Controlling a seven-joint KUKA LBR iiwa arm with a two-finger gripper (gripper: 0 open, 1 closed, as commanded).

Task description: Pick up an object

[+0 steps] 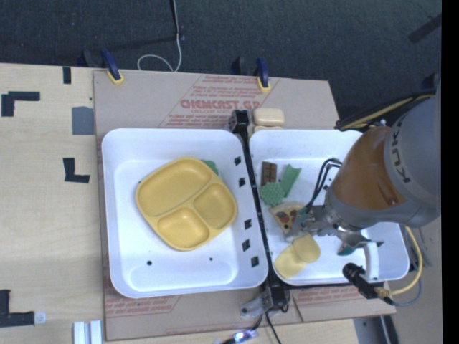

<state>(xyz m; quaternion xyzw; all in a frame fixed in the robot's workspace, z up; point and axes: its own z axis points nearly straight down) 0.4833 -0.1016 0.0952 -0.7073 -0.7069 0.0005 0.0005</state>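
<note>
Cardboard-topped bench (pixel 215 99), dark carpet (pixel 301 20)

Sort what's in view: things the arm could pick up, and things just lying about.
For the job: gripper; pale yellow piece; green piece; brown block; yellow divided tray.
Lying about: beige block outside the bins; blue clamps; cardboard sheet.

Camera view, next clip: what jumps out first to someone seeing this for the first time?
The big yellow divided tray lying tilted in the left bin catches the eye first. Next is the grey and orange arm reaching in from the right over the right bin. Beside it sits a cluster of small things: green pieces, a brown block and pale yellow pieces near the front wall.
</note>
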